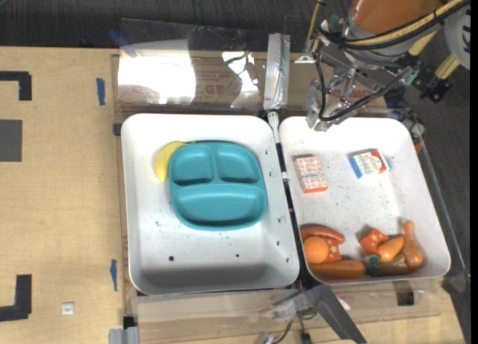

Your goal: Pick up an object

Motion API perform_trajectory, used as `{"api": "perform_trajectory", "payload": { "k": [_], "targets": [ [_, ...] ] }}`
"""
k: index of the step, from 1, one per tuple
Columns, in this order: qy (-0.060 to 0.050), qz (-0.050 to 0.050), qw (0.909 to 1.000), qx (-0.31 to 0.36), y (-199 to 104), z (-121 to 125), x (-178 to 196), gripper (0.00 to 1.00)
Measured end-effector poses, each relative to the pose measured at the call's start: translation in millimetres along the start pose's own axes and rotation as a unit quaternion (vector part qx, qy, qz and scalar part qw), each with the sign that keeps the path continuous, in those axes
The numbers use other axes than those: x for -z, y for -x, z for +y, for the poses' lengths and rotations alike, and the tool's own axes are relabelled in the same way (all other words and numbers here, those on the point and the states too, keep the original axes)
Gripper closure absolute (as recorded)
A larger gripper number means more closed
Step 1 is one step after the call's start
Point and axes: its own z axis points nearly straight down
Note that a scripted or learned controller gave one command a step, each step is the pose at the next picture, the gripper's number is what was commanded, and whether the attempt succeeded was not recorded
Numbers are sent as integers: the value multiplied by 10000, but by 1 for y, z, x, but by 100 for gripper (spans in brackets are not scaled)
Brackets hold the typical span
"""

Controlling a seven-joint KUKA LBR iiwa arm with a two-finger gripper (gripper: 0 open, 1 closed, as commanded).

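Right bin, 6 o'clock edge: heap of toy food, orange, red and brown, pieces overlapping and hard to separate; at its centre a pink-patterned small box, toward 2 o'clock a blue-and-white carton. Left bin: teal divided tray covering most of a yellow item at its 9 o'clock. Gripper at right bin's 11 o'clock corner, fingers' state cannot be told, nothing seen between them.

Teal tray hides most of yellow item.
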Motion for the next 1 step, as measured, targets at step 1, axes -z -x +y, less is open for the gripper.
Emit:
{"api": "perform_trajectory", "payload": {
  "k": [1],
  "targets": [
    [35, 22, 9966, 824, -61, -51, -106, 100]
  ]
}}
